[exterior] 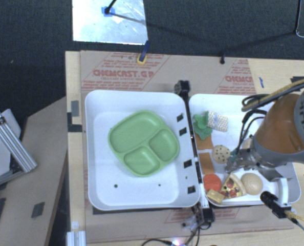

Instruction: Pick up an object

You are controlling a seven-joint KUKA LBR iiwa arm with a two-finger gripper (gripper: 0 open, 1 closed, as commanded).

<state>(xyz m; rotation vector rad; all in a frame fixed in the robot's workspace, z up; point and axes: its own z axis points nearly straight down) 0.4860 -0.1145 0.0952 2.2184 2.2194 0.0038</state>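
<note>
The right bin [229, 102] holds several small food-like objects. A green leafy piece [201, 126] and a white dotted wrapper [217, 121] lie at its far left. A round cookie [221, 153] and a brown flat slice [206, 162] sit in the middle. Near the front lie a red tomato [212, 181], a pizza slice [232, 186] and a beige bun [252, 183]. The gripper [237, 160] hangs low over the bin's middle, just right of the cookie and above the pizza slice. The orange wrist band [282, 127] covers the bin's right part.
The left bin [103, 188] carries a green three-compartment plate [144, 143]. A black divider with clips [189, 137] runs between the bins. Cables [259, 102] loop above the arm. A shiny sheet [110, 13] lies behind the bench.
</note>
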